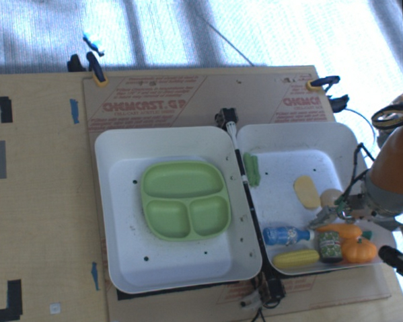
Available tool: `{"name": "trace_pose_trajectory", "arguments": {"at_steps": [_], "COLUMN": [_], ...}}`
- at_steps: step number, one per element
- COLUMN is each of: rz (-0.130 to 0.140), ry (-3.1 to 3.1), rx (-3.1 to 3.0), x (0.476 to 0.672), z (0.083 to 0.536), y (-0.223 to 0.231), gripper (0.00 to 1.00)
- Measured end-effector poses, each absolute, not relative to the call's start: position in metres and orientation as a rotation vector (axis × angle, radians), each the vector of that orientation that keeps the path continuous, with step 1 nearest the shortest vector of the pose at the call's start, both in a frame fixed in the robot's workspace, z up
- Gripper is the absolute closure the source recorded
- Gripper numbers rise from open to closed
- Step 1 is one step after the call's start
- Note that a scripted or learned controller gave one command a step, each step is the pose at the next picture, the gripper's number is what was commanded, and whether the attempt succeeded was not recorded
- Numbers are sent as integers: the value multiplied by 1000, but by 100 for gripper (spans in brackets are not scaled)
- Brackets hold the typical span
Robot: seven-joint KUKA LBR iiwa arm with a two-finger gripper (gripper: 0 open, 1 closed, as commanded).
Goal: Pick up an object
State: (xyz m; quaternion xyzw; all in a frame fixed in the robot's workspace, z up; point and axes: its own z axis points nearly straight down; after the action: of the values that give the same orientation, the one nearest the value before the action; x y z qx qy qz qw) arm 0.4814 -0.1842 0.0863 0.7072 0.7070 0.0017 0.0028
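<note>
The right bin [281, 146] holds several small objects. A yellow oval piece [306, 192] lies near its middle with a beige piece [330, 197] beside it. Along the front wall lie a blue bottle [285, 236], a yellow corn cob [295, 258], a dark green jar [330, 246], an orange carrot [341, 232] and a small orange pumpkin [360, 250]. A green strip [251, 169] rests against the left wall. My gripper [339, 214] reaches in from the right and hangs low, just above the carrot and right beside the beige piece.
A green divided plate [185, 199] sits in the left bin [117, 215]. The arm's orange band [396, 170] and cables hang over the right bin's right rim. Clamps [322, 83] stand on the cardboard at the back.
</note>
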Motion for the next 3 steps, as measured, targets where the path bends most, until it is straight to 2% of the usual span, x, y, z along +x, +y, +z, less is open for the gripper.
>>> {"name": "trace_pose_trajectory", "arguments": {"at_steps": [1, 2, 3], "rz": [6, 6, 8], "ry": [2212, 2212, 2209], "rx": [2214, 2215, 2213], "x": [483, 483, 483], "z": [97, 97, 107], "y": [-185, -185, -185], "gripper": [100, 0, 100]}}
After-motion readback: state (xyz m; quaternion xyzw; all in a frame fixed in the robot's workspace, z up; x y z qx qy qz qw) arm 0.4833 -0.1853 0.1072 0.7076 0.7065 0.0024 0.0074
